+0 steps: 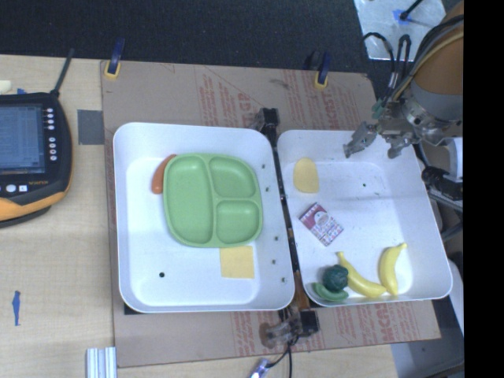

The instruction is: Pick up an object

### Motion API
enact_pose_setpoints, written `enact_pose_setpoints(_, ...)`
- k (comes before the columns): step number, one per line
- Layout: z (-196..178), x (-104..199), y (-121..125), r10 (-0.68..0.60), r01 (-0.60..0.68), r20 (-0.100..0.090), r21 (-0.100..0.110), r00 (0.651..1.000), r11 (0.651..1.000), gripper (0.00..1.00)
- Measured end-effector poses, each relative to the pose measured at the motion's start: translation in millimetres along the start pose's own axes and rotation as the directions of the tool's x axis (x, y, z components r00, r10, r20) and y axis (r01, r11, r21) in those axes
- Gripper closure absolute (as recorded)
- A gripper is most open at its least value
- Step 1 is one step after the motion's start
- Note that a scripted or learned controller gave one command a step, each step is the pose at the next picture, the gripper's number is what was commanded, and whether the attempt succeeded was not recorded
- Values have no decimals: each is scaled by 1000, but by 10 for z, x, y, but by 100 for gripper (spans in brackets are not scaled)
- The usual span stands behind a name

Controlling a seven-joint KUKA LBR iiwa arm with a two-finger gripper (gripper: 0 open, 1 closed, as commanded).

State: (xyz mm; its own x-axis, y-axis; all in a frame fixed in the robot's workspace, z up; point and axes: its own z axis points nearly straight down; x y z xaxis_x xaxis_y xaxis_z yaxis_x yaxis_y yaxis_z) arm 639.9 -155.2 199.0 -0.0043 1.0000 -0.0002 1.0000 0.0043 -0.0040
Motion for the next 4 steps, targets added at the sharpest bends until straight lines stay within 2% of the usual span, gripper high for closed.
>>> enact_pose_setpoints(1,-132,287,-50,0,0,-2,2,1000,1000,0)
enact_pose_setpoints(2,-293,440,-129,0,0,-3,3,1000,1000,0)
enact_pose_setpoints(3,42,481,-220,0,0,1,2,1000,1000,0)
enact_pose_setpoints(4,1080,557,-34,-2,2,0,1,1000,1000,0)
